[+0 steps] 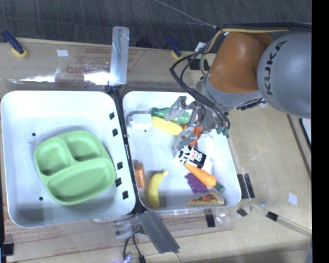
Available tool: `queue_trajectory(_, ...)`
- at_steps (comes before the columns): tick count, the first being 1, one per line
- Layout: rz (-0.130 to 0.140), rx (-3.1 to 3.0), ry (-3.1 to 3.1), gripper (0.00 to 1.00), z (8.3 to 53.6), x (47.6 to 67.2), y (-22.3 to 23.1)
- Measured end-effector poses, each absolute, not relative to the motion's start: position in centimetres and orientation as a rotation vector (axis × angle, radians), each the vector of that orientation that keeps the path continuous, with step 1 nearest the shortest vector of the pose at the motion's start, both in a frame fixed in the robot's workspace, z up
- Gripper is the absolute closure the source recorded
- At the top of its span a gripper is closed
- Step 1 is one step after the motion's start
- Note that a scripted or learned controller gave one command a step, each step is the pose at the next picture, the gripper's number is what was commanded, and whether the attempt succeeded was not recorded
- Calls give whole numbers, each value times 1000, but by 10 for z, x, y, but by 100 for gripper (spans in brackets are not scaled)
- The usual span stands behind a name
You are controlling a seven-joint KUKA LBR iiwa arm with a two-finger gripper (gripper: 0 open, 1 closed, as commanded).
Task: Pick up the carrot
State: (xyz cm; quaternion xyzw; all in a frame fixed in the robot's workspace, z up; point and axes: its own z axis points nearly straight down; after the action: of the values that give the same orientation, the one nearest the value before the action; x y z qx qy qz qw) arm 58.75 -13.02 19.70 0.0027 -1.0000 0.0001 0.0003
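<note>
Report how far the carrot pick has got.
Done: the end effector is down inside the right bin. In hand: nothing visibly between its fingers. Left: the carrot lies on the bin floor beside the purple toy, so reaching, gripping and lifting it remain.

The two bins (pixel 22 147) look like smooth white plastic with a faint sheen along their rims. In the left one, at about nine o'clock, the divided green plate (pixel 74 166) is matt plastic. The carrot (pixel 200 174), at about four o'clock, has a smooth, slightly glossy orange skin like moulded plastic, as does the yellow banana (pixel 154 187) near six o'clock. The surface (pixel 274 169) reads as pale, matt wood or board, with a clear, shiny film taped over it at twelve o'clock. The arm (pixel 285 75) at two o'clock has a satin grey shell and a glossy orange band (pixel 238 64); the hand (pixel 187 126) below it looks like bare metal.
</note>
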Motion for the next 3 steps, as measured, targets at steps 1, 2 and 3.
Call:
queue_trajectory(1,-1,420,-3112,0,159,531,-193)
queue_trajectory(2,1,589,-3089,0,94,492,-210)
queue_trajectory(3,2,606,-3087,100,104,494,-207)
